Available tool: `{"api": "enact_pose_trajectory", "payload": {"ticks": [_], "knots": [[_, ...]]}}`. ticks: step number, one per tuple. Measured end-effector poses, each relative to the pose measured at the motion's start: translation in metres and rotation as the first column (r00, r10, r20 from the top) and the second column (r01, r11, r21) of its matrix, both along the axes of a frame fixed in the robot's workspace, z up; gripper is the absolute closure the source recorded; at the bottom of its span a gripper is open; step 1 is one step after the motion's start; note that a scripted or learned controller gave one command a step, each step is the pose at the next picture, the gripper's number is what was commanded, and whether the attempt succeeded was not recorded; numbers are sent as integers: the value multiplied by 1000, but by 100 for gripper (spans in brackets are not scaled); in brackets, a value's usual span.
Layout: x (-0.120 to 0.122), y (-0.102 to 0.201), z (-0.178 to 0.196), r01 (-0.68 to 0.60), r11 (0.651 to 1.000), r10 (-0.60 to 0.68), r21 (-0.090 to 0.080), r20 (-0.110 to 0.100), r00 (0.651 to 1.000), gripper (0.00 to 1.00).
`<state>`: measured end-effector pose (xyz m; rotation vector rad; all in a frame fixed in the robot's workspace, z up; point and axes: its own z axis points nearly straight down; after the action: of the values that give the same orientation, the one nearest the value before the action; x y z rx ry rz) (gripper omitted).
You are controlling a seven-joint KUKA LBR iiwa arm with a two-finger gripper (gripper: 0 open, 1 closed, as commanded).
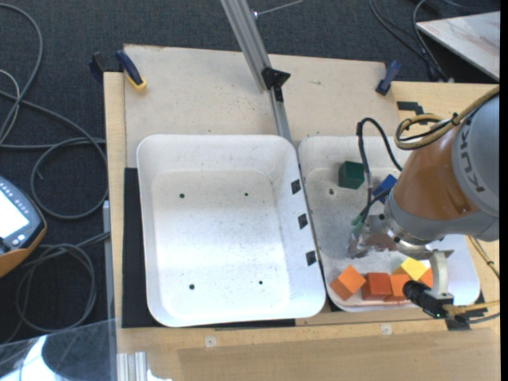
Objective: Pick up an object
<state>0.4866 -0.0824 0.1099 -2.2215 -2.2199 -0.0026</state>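
Low over the right bin (317, 161), the gripper (363, 243) hangs beneath the arm's (444, 189) orange band, its tip close to the bin floor; how it stands I cannot tell, since the wrist hides it, and nothing can be seen held in it. Taking the right bin as landmark and going left to right: the left bin (159, 236) lies against its left wall; along the right bin's near wall sit an orange block (347, 282), a darker orange-red block (378, 286) touching it, and a yellow block (414, 267) partly under the arm; toward its far wall rests a dark green block (351, 175), with a blue piece (384, 186) just beside it. Judging by this, the pick is not yet done: reaching is underway, and grasping and lifting remain.
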Motion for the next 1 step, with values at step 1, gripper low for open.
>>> {"api": "enact_pose_trajectory", "payload": {"ticks": [1], "knots": [[5,-2,44,-2,1000,2,-2,5,1000,100]]}}
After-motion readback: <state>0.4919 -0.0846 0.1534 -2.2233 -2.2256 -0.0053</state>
